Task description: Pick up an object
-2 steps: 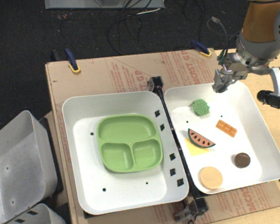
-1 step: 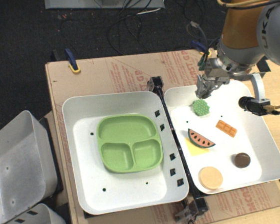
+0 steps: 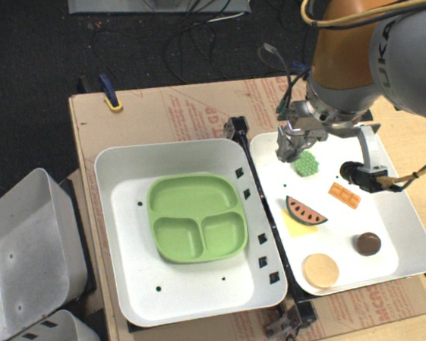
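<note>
The gripper [image 3: 293, 146] hangs over the right bin [image 3: 408, 216], touching a green broccoli piece [image 3: 306, 164]; whether it grips is unclear. A watermelon slice [image 3: 305, 210], long axis running upper-left to lower-right, lies beside an orange block [image 3: 345, 195], brown disc [image 3: 368, 243] and tan round [image 3: 321, 270]. The left bin [image 3: 126, 214] holds a green divided plate [image 3: 198, 217]

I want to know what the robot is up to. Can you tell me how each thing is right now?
tool: right above the green bumpy toy
green bumpy toy: in right bin
watermelon slice: lying flat
orange block: lying flat
brown piece: untouched
tan disc: untouched
green divided plate: in left bin
</note>
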`<state>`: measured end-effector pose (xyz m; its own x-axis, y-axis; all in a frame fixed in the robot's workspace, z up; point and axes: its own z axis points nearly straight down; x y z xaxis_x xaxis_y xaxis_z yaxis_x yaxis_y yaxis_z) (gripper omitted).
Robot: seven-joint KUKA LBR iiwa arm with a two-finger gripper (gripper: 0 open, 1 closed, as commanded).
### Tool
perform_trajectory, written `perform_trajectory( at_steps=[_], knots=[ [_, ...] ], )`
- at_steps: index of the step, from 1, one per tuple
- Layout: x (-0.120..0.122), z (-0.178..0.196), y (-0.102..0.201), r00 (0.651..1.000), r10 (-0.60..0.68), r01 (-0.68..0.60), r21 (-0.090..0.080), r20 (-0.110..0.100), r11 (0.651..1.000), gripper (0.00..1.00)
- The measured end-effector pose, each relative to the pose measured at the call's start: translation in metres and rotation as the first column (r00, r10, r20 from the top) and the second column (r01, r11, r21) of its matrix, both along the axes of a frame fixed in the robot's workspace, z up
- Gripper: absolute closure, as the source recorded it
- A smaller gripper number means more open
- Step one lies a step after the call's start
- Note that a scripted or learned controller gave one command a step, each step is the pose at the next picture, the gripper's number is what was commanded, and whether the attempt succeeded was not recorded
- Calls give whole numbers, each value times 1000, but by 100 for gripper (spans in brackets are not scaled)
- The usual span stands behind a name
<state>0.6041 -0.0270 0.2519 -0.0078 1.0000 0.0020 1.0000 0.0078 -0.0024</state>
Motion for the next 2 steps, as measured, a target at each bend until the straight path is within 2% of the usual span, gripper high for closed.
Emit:
perform_trajectory(
  at_steps=[1, 2],
  knots=[
    [-13, -12, 59, 1000, 0, 0, 0, -1, 1000, 100],
    [-39, -15, 114, 1000, 1, -1, 0, -1, 1000, 100]
  ],
)
